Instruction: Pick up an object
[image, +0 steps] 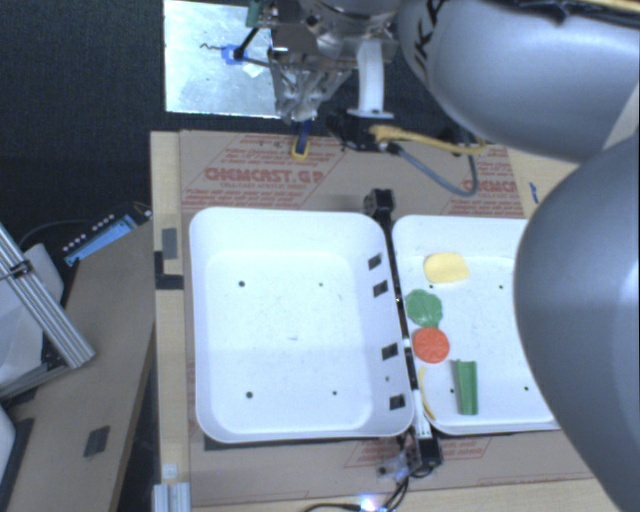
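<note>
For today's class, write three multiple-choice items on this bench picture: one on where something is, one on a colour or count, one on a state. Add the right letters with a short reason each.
1. Where do the small objects lie?
A. In the left bin
B. In the right bin
C. On the cardboard above the bins

2. What colour is the round flat piece just below the green round piece?
A. Blue
B. White
C. Orange-red

3. How does the end effector stand relative to the bins?
A. Above the cardboard beyond the bins, away from the objects
B. Inside the right bin, on the green stick
C. Pressed on the left bin's floor

Answers:
1 B: the yellow piece, green round piece and green stick all lie in the right bin.
2 C: the orange-red disc is plainly that colour.
3 A: the end effector hangs over the cardboard, past the left bin.
</note>
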